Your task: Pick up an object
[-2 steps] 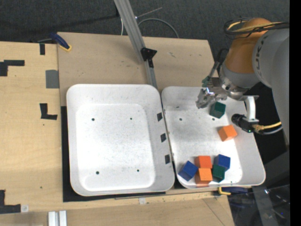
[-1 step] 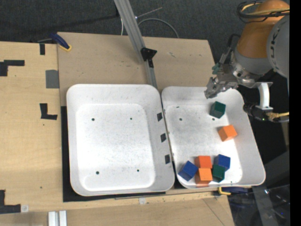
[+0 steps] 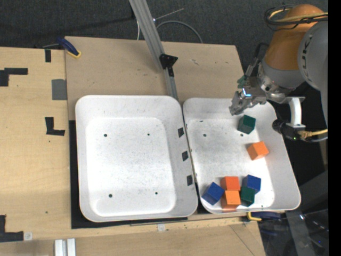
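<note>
Gripper (image 3: 238, 106) state could not be told as it was seen poised over the right bin (image 3: 282, 193) near its far edge, just beside a dark green cube (image 3: 246, 124). An orange cube (image 3: 258, 150) was left near the bin's right edge; a cluster of blue, orange and green cubes (image 3: 233, 191) was gathered along its near edge. The left bin (image 3: 85, 111) was set touching it on a scuffed, tape-marked wooden bench (image 3: 32, 159), bordered by dark carpet (image 3: 64, 7).
</note>
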`<state>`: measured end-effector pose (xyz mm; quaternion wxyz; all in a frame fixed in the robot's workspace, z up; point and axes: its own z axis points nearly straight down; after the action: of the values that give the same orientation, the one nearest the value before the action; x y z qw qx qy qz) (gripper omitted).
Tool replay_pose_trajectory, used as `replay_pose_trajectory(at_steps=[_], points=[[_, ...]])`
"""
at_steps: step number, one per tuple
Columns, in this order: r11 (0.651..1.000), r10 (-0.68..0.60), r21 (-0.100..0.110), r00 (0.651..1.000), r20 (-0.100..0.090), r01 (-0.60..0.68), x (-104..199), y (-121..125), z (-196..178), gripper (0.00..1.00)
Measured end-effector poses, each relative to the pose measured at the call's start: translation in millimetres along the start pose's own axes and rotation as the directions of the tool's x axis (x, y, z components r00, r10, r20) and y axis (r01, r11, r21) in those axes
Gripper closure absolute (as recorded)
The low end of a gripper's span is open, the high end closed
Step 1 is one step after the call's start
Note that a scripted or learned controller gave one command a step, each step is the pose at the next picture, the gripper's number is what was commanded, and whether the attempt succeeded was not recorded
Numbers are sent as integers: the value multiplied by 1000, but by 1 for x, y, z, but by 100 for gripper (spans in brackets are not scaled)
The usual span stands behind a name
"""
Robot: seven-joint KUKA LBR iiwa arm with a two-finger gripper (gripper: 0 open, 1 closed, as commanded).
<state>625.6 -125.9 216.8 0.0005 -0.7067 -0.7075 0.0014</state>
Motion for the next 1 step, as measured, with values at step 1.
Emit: replay_pose_trajectory(at_steps=[1], points=[[1000,-5,-2,1000,-3,5,52,-2,-12,100]])
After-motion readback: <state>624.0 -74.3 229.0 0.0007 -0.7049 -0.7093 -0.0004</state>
